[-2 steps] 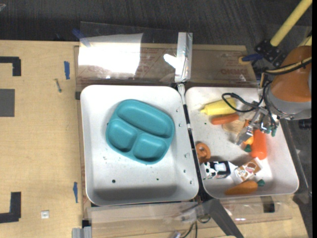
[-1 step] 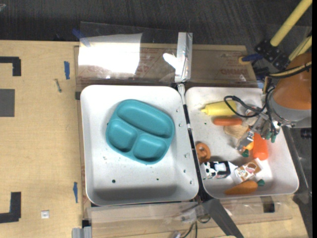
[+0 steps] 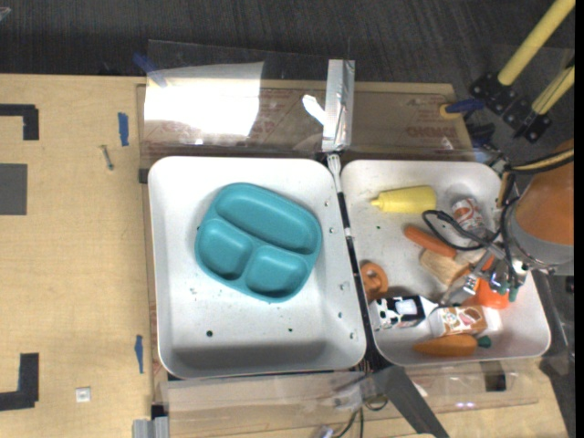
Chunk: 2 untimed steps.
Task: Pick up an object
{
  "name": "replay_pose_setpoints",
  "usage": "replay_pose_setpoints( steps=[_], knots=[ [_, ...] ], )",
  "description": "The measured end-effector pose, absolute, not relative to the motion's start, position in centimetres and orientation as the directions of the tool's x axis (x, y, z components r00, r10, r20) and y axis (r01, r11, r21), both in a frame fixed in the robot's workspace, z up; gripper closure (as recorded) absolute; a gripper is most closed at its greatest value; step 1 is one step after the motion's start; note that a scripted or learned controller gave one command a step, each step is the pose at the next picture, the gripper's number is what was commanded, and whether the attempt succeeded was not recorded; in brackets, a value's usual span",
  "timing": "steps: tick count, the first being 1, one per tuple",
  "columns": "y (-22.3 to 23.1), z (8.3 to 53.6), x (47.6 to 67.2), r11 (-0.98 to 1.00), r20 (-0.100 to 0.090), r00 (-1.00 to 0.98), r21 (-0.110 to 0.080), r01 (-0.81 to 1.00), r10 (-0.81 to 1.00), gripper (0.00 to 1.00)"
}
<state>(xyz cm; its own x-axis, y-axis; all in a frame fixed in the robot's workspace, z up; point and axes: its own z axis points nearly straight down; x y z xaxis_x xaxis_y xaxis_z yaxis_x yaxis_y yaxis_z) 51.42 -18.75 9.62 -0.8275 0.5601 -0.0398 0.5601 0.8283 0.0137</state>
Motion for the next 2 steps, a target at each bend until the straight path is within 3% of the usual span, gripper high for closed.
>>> replay_pose_setpoints(
  steps=[1,2],
  knots=[
    [-17.5,10.0,50.0,0.831,-0.062,-0.829,0.024,0.555,0.556,0.0],
    [-22.3,9.6,51.6,0.905,-0.033,-0.905,0.007,0.425,0.425,0.0]
  ],
)
